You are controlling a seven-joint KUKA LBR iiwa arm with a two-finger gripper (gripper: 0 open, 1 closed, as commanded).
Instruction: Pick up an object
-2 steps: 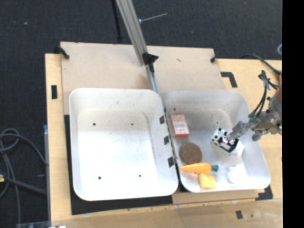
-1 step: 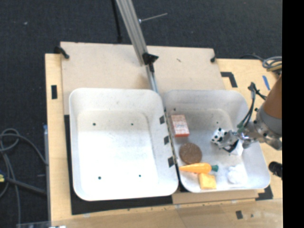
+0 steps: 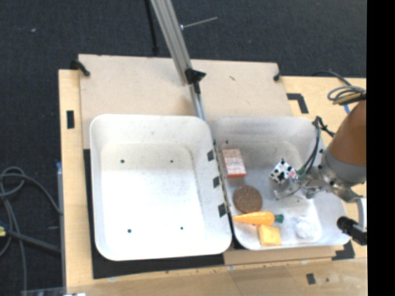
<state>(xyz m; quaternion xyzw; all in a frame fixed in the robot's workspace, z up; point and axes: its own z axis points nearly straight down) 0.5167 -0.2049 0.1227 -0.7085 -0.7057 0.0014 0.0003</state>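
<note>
Hovering over the right bin (image 3: pixel 259 128), the gripper (image 3: pixel 290 187) sits just beside the black-and-white toy (image 3: pixel 281 172); whether its fingers are spread or pressed together I cannot tell. The brown disc (image 3: pixel 247 198), carrot (image 3: pixel 254 217), yellow block (image 3: pixel 269 234), pink box (image 3: pixel 232 163) and white lump (image 3: pixel 303 229) crowd nearby. A closing grasp could nudge the toy aside, or catch the bin's right wall.

Hand (image 3: pixel 289 189) low in rt bin (image 3: pixel 259 128), beside black-white toy (image 3: pixel 282 172); carrot (image 3: pixel 254 217), brown disc (image 3: pixel 247 198) nearby.
</note>
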